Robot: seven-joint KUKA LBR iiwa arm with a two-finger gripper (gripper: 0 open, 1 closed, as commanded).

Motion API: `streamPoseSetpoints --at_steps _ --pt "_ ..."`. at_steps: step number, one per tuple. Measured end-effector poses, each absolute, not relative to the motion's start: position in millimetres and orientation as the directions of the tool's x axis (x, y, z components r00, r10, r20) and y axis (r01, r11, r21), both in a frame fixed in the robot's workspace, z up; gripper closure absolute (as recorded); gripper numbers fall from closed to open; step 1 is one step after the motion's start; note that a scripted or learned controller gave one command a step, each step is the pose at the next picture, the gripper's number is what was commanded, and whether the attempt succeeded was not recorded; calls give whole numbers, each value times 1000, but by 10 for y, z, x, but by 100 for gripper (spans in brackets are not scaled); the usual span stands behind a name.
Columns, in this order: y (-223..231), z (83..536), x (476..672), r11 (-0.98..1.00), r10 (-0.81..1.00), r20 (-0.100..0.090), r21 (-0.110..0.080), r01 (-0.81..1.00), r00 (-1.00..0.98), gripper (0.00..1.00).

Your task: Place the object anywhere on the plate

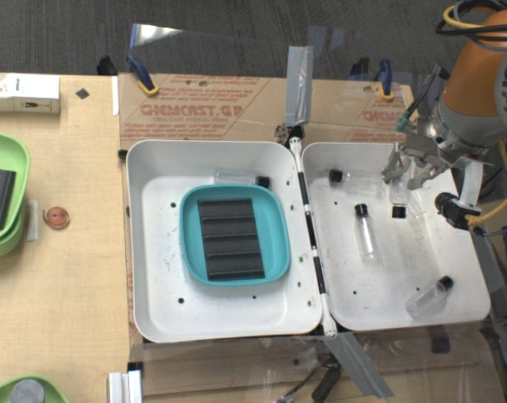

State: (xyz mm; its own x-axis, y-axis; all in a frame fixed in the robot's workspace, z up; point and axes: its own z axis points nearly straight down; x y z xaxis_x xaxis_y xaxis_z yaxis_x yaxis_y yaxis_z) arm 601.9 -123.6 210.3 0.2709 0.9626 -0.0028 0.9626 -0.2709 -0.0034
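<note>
Two white bins sit side by side on my bench. The gripper [402, 193] hangs over the right bin [455, 309], toward its far right corner, and I can make out a clear vial [399, 198] with a black cap standing upright between its fingers, so the jaws are narrowly parted around it. Whether the vial's base touches the bin floor I cannot tell.

Room to move: the plate [274, 233] (teal, with a black ridged insert) lies in the middle of the left bin [153, 292], with bare white floor all round it. The central rims of the two bins stand between gripper and plate.

Another vial [365, 229] lies flat near the right bin's centre, its long axis running toward the far edge, cap at the far end. A third vial [427, 298] lies by the near right corner, angled, cap toward the right edge. A loose black cap [336, 175] rests near the far left corner.
</note>
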Motion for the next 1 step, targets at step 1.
streamPoseSetpoints --at_steps 1 --pt "-1237 2105 6019 -271 962 -3 -3 962 271 0"
